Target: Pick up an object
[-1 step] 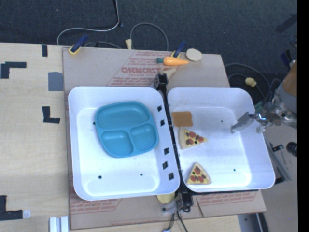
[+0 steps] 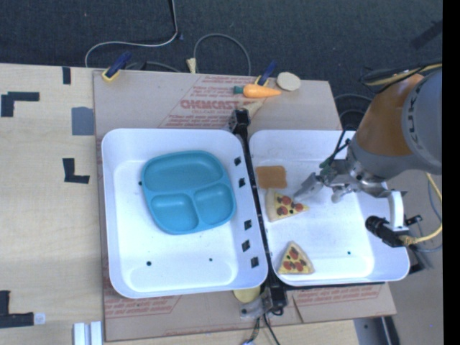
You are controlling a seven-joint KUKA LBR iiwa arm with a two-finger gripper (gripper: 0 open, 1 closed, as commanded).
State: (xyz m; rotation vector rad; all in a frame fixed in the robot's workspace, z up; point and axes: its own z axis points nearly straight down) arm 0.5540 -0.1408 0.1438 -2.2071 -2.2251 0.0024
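In the right bin [image 2: 359, 264] lie a brown toast-like square [image 2: 272, 176], a pizza slice [image 2: 285, 205] near its left wall, and a second pizza slice [image 2: 295, 259] near the front. My gripper [image 2: 310, 185] hangs over the middle of this bin, just right of the upper pizza slice, its fingers pointing left and down. Nothing shows between the fingers, and they look spread apart.
The left bin [image 2: 122, 264] holds a blue divided plate [image 2: 189, 191]. A black divider [image 2: 248, 192] runs between the bins. Behind the bins on the cardboard lie a toy carrot [image 2: 260, 90] and a pale round piece [image 2: 289, 82]. Cables trail at the back.
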